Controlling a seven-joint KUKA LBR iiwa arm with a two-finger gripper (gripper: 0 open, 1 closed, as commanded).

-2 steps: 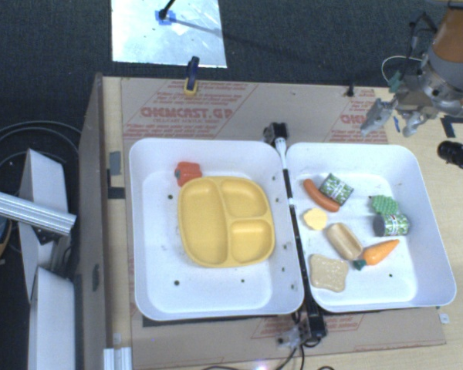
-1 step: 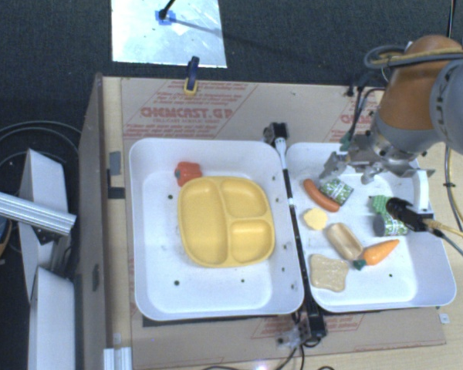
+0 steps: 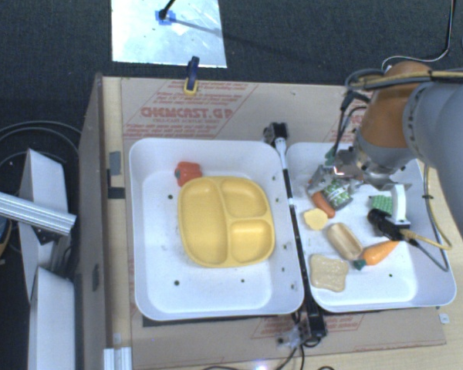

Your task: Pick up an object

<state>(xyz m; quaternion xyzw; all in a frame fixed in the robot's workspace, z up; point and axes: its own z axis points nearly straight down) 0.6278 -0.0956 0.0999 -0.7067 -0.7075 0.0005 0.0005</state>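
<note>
Right bin (image 3: 432, 284); end effector (image 3: 336, 177) over can (image 3: 339, 194)

Gripper (image 3: 333, 177) fingers hidden under the wrist, state unreadable; green can (image 3: 339, 195) beneath it partly covered; red toy (image 3: 187, 173) tucked behind yellow divided plate (image 3: 225, 220); arm (image 3: 436, 129) cut off at right edge; green brush (image 3: 389, 204) details too small

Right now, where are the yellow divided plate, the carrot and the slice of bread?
yellow divided plate (image 3: 225, 220), camera view, centre ridge between compartments.
carrot (image 3: 383, 252), camera view, middle of the orange body.
slice of bread (image 3: 329, 273), camera view, centre of the top face.
</note>
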